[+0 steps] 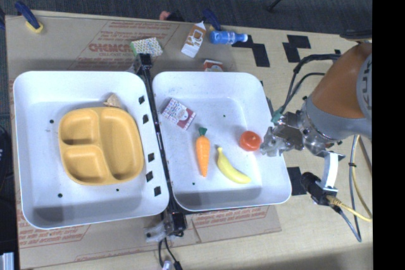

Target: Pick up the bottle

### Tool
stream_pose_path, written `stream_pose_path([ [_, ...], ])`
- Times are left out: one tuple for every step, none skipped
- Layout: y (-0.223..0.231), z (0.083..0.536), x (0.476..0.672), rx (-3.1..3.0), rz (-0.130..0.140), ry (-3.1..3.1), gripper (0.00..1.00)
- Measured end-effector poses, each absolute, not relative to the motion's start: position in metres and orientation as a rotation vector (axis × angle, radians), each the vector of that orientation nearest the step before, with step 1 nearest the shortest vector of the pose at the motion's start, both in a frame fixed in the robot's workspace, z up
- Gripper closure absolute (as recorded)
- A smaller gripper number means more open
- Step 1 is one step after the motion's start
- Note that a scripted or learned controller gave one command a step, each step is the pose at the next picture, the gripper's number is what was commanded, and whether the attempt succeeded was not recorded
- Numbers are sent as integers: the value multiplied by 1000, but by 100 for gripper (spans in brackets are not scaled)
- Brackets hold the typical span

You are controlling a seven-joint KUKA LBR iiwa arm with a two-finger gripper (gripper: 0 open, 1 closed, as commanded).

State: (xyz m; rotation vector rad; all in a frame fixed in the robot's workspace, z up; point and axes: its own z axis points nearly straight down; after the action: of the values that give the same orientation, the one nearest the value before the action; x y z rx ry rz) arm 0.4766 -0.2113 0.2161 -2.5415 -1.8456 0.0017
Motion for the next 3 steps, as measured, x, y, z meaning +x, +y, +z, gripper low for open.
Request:
stream_pose_path([
  [-204,221,477,-2648,3,-1691,100],
  [-202,244,477,-2787,3,-1447,100],
  [-171,235,476,-2884,5,-1231,100],
])
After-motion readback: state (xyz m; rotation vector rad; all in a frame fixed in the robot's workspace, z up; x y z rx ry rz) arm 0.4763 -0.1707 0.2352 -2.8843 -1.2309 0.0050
